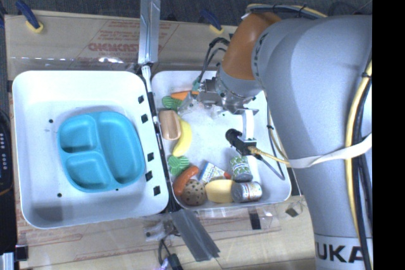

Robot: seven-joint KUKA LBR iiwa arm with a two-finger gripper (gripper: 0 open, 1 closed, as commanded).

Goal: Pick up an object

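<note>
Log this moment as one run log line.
end effector: right bin, far end by carrot | grasp: unconfirmed | blue tray: left bin

1 overhead camera, slanted down on both bins (25, 136).

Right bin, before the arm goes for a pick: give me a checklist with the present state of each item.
1. Hand over the right bin: ok, at its upper left.
2. Object between the fingers: cannot tell.
3. Nearest target in sight: ok, carrot lies beside the hand.
4. Banana unobstructed: ok.
5. Bottom-row items separated: not ok, can and yellow piece crowd together.
6. Blue tray out of the way: ok, left bin.
</note>
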